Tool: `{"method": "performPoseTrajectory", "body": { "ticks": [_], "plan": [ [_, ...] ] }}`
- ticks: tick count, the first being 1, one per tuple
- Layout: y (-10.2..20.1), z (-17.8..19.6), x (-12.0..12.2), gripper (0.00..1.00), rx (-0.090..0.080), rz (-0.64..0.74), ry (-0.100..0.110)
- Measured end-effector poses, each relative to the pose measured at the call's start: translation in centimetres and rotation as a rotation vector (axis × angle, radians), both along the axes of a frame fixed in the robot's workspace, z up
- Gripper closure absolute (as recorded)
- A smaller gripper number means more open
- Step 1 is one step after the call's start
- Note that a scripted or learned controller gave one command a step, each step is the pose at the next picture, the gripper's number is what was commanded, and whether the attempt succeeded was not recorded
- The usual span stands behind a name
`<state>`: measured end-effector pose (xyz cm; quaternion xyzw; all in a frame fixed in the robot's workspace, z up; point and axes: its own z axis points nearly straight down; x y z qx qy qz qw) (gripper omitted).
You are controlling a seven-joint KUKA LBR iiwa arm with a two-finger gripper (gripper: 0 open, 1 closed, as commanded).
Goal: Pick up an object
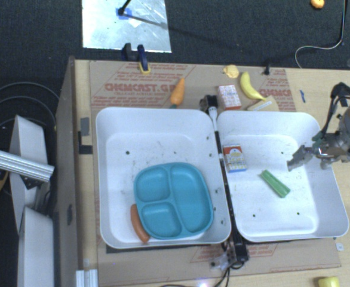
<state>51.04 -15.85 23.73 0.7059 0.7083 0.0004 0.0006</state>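
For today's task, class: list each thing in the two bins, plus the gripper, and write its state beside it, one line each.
blue divided plate: lying flat in the left bin, compartments bare
hot dog: lying beside the plate's left edge
small red and white box: lying flat in the right bin
green block: lying flat, untouched
gripper: over the right bin, holding nothing

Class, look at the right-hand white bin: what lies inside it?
Inside the right bin lie a green stick-shaped block and a small red-and-white box against its left wall. The gripper reaches in over the right rim, hiding the floor beneath it.
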Motion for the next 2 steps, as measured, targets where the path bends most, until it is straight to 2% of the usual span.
{"method": "performPoseTrajectory", "body": {
  "ticks": [1,2],
  "plan": [
    [0.5,-9.9,1.8,0.00,0.001,-0.001,0.005],
    [2.9,-15.6,3.5,0.00,0.001,0.003,0.001]
  ]
}}
